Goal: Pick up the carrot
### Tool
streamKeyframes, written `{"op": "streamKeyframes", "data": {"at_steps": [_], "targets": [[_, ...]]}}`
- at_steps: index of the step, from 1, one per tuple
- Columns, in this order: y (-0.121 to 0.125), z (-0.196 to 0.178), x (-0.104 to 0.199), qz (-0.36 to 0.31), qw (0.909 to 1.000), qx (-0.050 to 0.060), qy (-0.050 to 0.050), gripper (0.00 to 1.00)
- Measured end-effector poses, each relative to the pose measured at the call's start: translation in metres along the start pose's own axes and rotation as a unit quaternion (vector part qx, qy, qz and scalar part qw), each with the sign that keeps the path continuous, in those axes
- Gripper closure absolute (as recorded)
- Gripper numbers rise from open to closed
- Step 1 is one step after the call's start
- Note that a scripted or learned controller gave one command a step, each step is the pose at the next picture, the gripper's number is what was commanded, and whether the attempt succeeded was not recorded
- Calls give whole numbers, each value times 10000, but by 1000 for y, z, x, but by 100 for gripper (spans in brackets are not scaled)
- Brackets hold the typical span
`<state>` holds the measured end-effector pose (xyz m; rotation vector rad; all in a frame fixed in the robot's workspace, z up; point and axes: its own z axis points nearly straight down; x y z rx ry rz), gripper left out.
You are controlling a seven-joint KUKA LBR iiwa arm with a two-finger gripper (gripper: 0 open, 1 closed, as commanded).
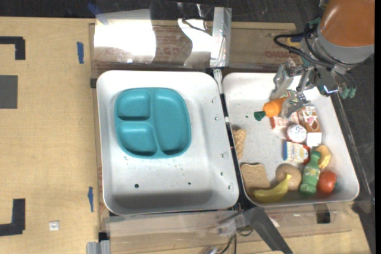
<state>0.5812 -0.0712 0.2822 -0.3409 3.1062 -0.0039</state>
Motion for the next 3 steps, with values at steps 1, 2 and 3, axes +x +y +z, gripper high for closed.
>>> {"op": "streamKeyframes", "data": {"at_steps": [1,2,3], "targets": [[-39,144,12,-508,9986,-44,107,100],[7,95,76,1270,9919,-13,68,100],[7,96,76,1272,9918,-13,70,0]]}}
